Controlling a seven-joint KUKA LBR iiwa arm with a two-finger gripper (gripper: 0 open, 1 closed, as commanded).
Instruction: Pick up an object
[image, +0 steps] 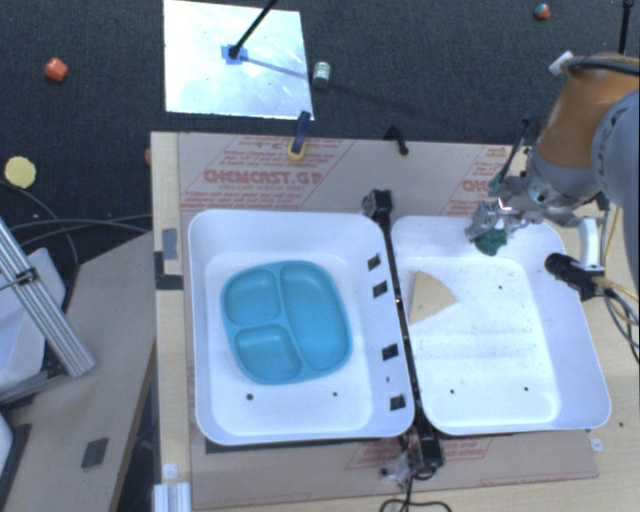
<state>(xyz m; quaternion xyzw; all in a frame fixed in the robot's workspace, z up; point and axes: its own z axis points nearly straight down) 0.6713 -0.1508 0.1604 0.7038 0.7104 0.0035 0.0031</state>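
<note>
The gripper (491, 236) hangs over the far edge of the right bin (560, 400), at about one o'clock from the middle of the bench, with the grey arm (585, 120) and its orange band reaching in from the three o'clock side. Something small and dark green (490, 242) sits at the fingertips, but the view is too coarse to say whether it is a held object or part of the tool, so I cannot tell whether the hand is open or closed, nor whether it holds anything. The plainest candidate in that bin is the tan wedge-shaped piece (429, 296), lying flat on the floor near the divider, at about eight o'clock from the gripper and well apart from it. The left bin (215, 400) holds a blue compartment tray (286, 321), which lies far from the tool at about nine o'clock. To do this step well, I judge the arm should travel toward eight o'clock until it stands squarely over the wedge, turn the wrist so the fingers straddle a narrow side instead of the broad face, and descend straight down. The piece looks thin and flat, so the fingers must reach the bin floor to catch its edges; a shallow or off-centre close would likely slide over it or push it against the divider wall.
</note>
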